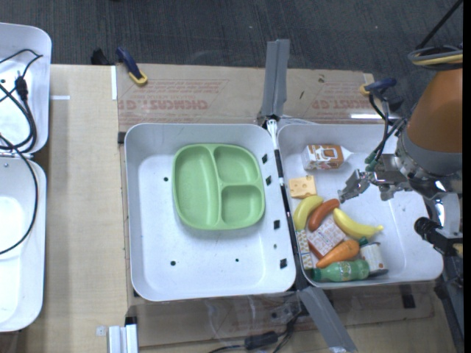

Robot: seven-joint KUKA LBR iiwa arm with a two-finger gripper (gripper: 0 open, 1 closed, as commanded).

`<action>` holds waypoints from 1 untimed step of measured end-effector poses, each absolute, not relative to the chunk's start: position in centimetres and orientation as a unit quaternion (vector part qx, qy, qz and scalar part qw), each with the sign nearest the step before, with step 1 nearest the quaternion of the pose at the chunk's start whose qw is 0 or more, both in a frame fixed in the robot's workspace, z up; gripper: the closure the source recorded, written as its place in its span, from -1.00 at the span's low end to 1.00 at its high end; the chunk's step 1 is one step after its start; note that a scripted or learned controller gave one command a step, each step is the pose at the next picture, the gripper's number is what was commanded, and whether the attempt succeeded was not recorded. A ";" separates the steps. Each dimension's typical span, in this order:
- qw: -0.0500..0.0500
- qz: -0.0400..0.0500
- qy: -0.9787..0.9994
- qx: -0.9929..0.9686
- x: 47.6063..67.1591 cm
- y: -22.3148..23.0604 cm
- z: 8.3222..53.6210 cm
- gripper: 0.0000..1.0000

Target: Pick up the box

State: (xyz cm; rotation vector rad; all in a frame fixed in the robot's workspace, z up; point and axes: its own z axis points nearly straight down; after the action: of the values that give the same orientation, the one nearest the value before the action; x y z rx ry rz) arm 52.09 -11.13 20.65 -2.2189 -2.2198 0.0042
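Note:
The box (324, 156) is a small orange and white carton lying near the back wall of the right bin (412, 219). My gripper (353, 185) hovers over the middle of that bin, to the right of and in front of the box and apart from it. Its fingers point left, stand open and have nothing between them. The grey arm with its orange band (441, 109) comes in from the right.
In the right bin lie a cheese wedge (301, 187), two bananas (356, 225), a sausage (323, 212), a carrot (338, 253), a checkered packet (324, 237), a green bottle (341, 272) and a can (373, 258). The left bin (147, 219) holds a green divided plate (218, 186).

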 end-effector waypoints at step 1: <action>0.000 0.001 -0.787 -0.617 60.6 -10.3 15.7 -1.00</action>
State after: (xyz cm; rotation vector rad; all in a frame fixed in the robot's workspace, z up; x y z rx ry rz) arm 60.61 -10.28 15.74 -1.9370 -2.4737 0.0016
